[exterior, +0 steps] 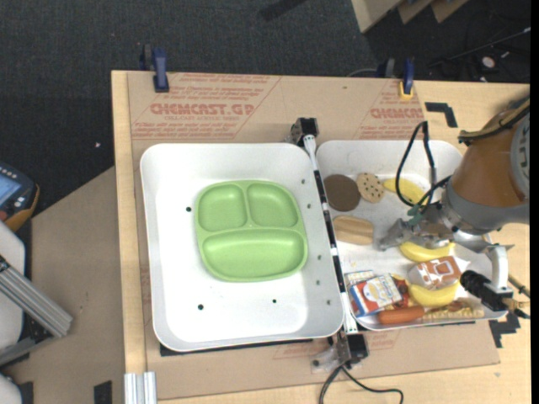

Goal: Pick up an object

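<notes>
The right bin (362,151) holds a pile of toy food. At its back lie a brown round patty (341,192), a small chocolate-chip cookie (369,186) and a yellow piece (410,189). A tan bread piece (354,230) lies by the left wall. Toward the front are a banana (425,251), an orange carton (438,269), a second banana (434,294), a red, white and blue box (375,291) and a red sausage (400,316). My gripper (396,232) hangs low over the bin's middle, between the bread piece and the first banana.
The left bin (168,251) holds a green divided plate (250,230). The arm's orange band (493,171) and grey wrist (472,213) cover the right bin's right side. A black cable (414,162) loops above the yellow piece. Brown cardboard surrounds both bins.
</notes>
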You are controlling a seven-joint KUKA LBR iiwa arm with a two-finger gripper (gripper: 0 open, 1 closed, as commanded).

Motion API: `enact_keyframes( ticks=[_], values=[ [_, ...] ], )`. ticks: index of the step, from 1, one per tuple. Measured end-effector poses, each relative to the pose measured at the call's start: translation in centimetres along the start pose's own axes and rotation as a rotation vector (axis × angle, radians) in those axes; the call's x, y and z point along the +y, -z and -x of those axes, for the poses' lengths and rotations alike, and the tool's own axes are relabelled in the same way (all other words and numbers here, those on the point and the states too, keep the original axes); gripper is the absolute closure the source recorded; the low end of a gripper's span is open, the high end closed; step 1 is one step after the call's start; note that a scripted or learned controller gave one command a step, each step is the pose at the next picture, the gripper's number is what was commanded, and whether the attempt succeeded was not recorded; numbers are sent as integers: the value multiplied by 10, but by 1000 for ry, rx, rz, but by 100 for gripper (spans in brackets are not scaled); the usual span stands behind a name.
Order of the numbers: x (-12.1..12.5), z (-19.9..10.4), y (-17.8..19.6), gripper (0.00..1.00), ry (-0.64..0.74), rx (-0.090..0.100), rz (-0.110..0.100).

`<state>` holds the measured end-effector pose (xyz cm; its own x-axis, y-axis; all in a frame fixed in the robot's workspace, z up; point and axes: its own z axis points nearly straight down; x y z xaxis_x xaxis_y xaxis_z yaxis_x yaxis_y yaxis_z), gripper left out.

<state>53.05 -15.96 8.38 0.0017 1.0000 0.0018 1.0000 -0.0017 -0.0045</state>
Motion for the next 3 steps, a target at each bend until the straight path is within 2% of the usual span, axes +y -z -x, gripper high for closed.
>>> enact_keyframes(
  ticks=[1, 2, 3],
  values=[
    [50, 43, 109, 0, 2, -10, 21],
    [74, 64, 28, 0, 2, -1, 3],
    [69, 58, 1, 0, 7, 9, 4]
  ],
)
